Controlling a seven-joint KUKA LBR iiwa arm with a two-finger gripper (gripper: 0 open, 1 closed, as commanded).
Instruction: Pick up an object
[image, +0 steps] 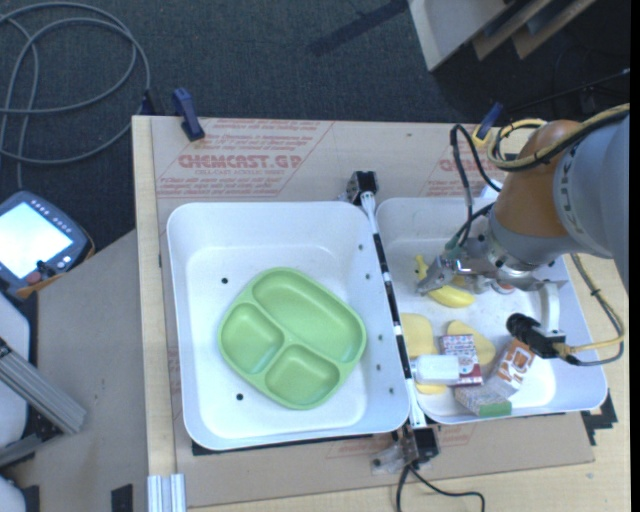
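- A yellow banana-shaped toy (450, 296) lies in the right bin (400, 225), close to that bin's left wall and toward its far end.
- The gripper (447, 277) hangs directly over the toy, at or just above its upper edge; whether the claw is spread or clenched cannot be told from here, and nothing is visibly gripped.
- To do this step well, I judge the claw should come straight down centred across the toy's narrow width, closing only once low enough, and staying away from the bin wall.
- Nearer than the banana in the same bin lies a cluster: two pale yellow pieces (418, 330), one small patterned box (460, 358), one orange-and-white carton (515, 365) and one green block (492, 406).
- The grey arm (560, 200), with its orange band, reaches in over the right bin's far side.
- There are two white bins; the left bin (200, 240) holds one green divided plate (291, 337) with three compartments.
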